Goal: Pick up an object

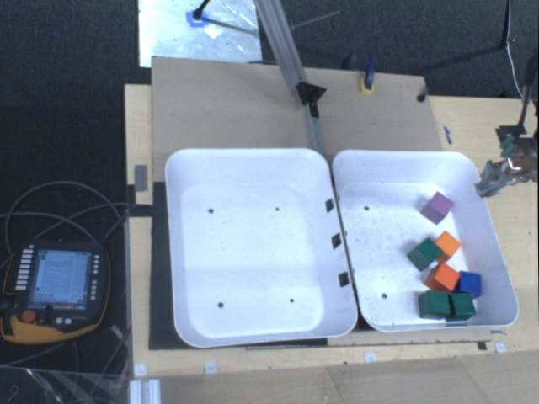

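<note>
So the blocks are all bunched in the right bin [484, 217], down toward its near right corner. Purple block [437, 207] sits on its own a bit farther back, then there's a clump: a green one [424, 253] touching a small orange one [448, 244], another orange [443, 276] just nearer, a blue one [469, 284] beside that, and two more green blocks [447, 305] jammed up against the near wall. The left bin [181, 225] has just its bare white floor with a few dark dots.

The gripper [498, 178] is at the far right edge of the shot, hanging over the right bin's far right rim. Honestly can't tell whether it's spread or closed, it's a small greyish blur there and part of it runs off the frame. Nothing I can see in it.

The thing that matters for the grab: every block lies to the left and nearer from the gripper. Purple is the closest, just left and a little nearer, and it's got free space around it, so I'd guess that's the easy pick. It looks turned diagonally to the bin walls. The clump looks trickier since the blocks touch, and the green pair hugs the wall.
</note>
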### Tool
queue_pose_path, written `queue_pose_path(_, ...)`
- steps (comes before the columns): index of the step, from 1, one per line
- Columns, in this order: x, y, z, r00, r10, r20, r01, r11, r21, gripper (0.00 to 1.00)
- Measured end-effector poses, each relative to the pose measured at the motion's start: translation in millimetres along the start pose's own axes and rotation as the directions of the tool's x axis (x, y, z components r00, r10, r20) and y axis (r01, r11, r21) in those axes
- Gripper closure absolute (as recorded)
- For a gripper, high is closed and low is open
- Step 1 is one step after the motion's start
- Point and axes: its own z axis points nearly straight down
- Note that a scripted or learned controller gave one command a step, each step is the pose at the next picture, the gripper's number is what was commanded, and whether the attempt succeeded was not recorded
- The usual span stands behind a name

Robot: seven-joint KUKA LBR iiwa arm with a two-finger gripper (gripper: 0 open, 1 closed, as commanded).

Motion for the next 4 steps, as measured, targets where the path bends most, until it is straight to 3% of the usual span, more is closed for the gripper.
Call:
queue_pose_path(3, 170, 12, 3, 1.0, -0.006, -0.004, 0.006, 1.0, 0.004, 1.0)
queue_pose_path(4, 217, 18, 22, 1.0, -0.005, -0.004, 0.005, 1.0, 0.007, 1.0)
